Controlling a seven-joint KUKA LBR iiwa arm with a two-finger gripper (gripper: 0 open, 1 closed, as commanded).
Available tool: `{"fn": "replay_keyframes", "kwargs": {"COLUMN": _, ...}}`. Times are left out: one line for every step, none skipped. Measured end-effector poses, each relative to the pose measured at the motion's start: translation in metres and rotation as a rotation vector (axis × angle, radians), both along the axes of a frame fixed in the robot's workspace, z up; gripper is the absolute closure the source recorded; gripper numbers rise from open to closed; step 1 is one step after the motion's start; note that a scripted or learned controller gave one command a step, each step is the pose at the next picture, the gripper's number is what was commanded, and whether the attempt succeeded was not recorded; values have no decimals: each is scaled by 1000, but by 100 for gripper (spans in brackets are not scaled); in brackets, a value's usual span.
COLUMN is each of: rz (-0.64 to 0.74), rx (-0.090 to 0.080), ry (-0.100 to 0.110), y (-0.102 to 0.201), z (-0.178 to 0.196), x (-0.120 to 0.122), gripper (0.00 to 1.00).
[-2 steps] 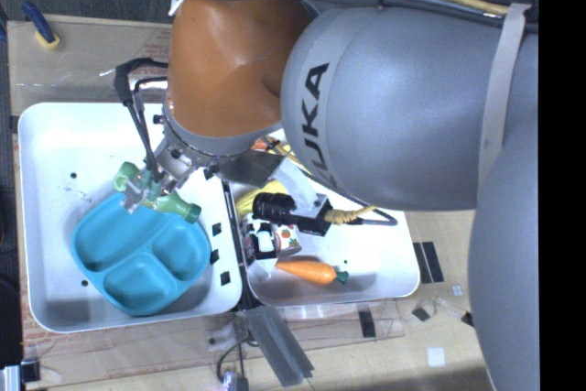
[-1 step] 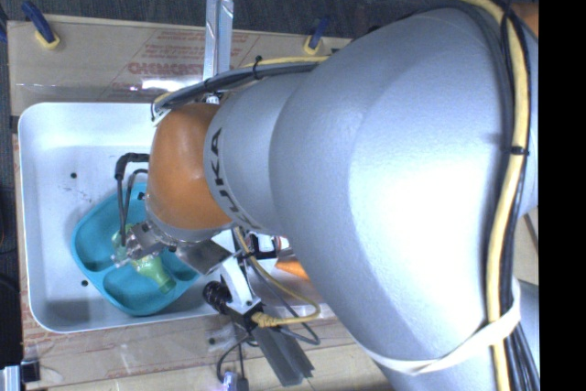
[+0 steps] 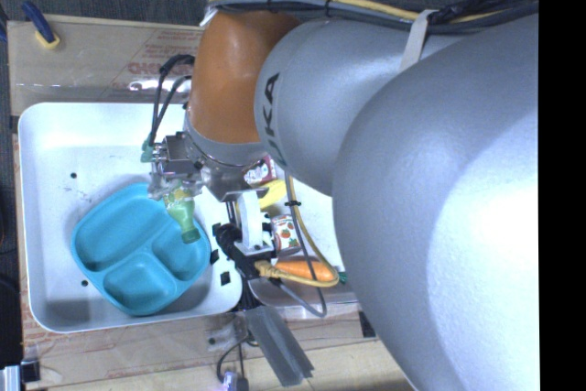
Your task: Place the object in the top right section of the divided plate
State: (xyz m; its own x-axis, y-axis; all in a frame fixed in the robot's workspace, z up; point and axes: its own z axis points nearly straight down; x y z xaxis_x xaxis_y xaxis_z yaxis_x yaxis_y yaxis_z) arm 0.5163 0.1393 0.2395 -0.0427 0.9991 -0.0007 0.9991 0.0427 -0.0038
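Looking down on the bench, we are seeing the grey arm (image 3: 412, 151) with its orange band (image 3: 229, 73) covering most of the right bin and hanging over the right edge of the left white bin (image 3: 55, 133). We are noticing a blue clamp (image 3: 38, 23) lying on the cardboard beyond the bin's far left corner, well apart from everything else. Under the arm, at the seam between the two bins, a carrot-like orange item (image 3: 307, 271) is lying beside a small carton with a red and white label (image 3: 284, 233), and a yellow piece (image 3: 271, 193) is peeking out just above them. Black cables (image 3: 165, 92) are looping down from the band toward the wrist.

We are finding the blue divided plate (image 3: 137, 256) resting in the near half of the left bin, tilted so its sections are fanning toward us. The gripper (image 3: 179, 188) is hovering at the plate's upper right rim. A pale green object (image 3: 186, 220), bottle-like in shape, is hanging directly below the gripper over the plate's right section. We are not able to tell whether the fingers are clenched on it or released, nor whether the object is touching the plate.
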Motion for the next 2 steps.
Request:
{"fn": "replay_keyframes", "kwargs": {"rz": 131, "rx": 0, "ry": 3, "y": -22, "z": -91, "x": -20, "gripper": 100}}
{"fn": "replay_keyframes", "kwargs": {"rz": 198, "rx": 1, "ry": -1, "y": 5, "z": -11, "x": -14, "gripper": 100}}
